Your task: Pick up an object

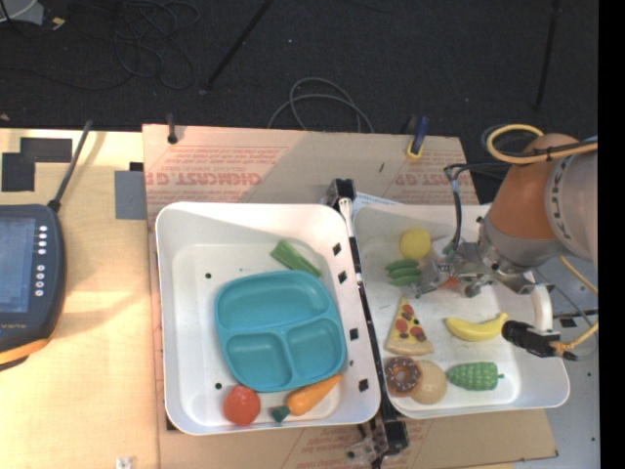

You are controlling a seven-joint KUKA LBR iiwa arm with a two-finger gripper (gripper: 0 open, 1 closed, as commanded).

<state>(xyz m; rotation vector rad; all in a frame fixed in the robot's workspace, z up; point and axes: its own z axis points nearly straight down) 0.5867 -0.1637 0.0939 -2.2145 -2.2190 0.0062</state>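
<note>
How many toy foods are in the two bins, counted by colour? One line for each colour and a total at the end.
Green: 3, a pod, a pod, a bumpy piece
Yellow: 2, ball, banana
Red: 1, tomato
Orange: 1, carrot
Mixed colours: 3, pizza slice, donut, beige round piece
Total: 10

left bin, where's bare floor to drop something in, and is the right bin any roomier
Left bin: bare floor along its left side, beside the teal tray, and across the upper part above it. The near edge is crowded by the tomato and carrot. Right bin: crowded with food and the gripper.
</note>
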